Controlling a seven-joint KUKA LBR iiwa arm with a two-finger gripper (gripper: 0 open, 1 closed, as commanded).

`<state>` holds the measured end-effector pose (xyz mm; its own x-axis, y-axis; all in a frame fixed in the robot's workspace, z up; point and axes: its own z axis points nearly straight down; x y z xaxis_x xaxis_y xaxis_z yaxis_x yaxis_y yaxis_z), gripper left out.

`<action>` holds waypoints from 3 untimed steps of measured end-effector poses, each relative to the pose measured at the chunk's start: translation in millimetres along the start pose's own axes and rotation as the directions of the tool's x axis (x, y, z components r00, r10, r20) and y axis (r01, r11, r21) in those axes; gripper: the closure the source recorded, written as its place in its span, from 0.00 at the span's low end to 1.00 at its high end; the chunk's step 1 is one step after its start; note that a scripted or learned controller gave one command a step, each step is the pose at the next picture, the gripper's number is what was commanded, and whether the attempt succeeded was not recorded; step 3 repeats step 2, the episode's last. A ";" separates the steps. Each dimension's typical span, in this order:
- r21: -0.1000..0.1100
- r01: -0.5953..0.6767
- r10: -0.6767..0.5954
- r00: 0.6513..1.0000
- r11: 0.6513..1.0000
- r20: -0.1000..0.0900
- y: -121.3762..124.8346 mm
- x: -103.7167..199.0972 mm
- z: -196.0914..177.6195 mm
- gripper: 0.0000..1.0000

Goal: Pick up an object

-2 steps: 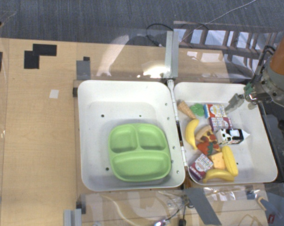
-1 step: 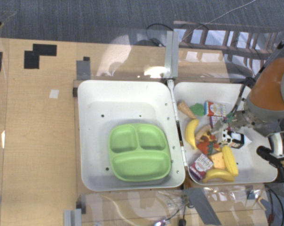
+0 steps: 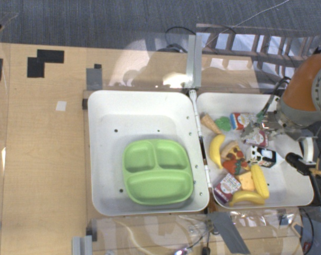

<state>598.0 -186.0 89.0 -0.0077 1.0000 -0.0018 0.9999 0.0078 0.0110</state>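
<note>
While the end effector (image 3: 258, 125) hangs low in the right bin (image 3: 304, 198), its grip unreadable, a crumpled packet (image 3: 256, 137) lies directly beneath it.

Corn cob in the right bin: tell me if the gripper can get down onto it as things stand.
Probably yes. The corn cob lies near the bin's front, on top of the pile with nothing over it, and the gripper hangs over the same bin a little behind it. The orange wedge and a banana touch it, so the fingers may catch them.

Green plate (image 3: 158, 170) left, toy food (image 3: 240, 166) right
</note>
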 end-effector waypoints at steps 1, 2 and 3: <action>-0.006 0.006 -0.006 1.000 1.000 0.001 2.4 1.3 -11.8 1.00; 0.001 0.010 -0.010 1.000 1.000 0.000 63.3 29.8 -104.7 1.00; 0.001 0.010 -0.010 1.000 1.000 0.000 63.3 29.8 -104.7 1.00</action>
